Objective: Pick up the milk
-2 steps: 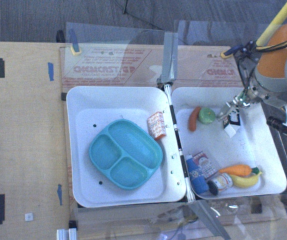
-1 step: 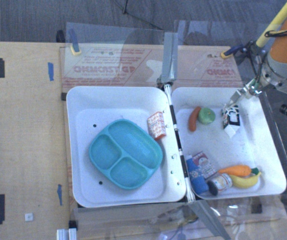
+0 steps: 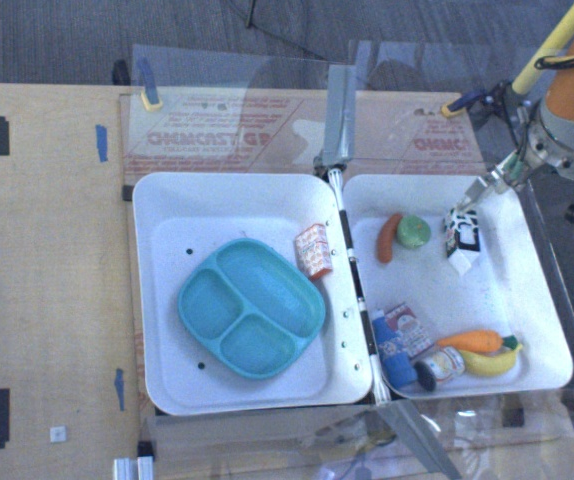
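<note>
Two white bins sit side by side on the bench. The left bin (image 3: 157,208) holds a blue divided plate (image 3: 252,308) with three compartments, lying a little turned, and a small red and white carton (image 3: 314,250) which stands just beside the plate's upper right corner, close to the wall between the bins.

The right bin (image 3: 542,298) holds more things. In its upper part a red sausage-like piece (image 3: 388,238) lies next to a green round object (image 3: 413,231); the two look to be touching. To the right of them is the milk (image 3: 463,236), a small black and white carton, tilted, in the upper right area of this bin. The gripper (image 3: 470,206) comes down from the right at a slant and its tip is right at the top of the milk. Whether the fingers are closed on the carton or spread, I cannot tell from here, because they are thin and blur into the carton.

Along the bottom of the right bin there is a group: a blue object (image 3: 395,366) by the dividing wall, a red and white packet (image 3: 403,330) just above it, a small can (image 3: 439,367) on its side, an orange carrot (image 3: 475,342) and a yellow banana (image 3: 493,360) beneath the carrot, touching it.
</note>
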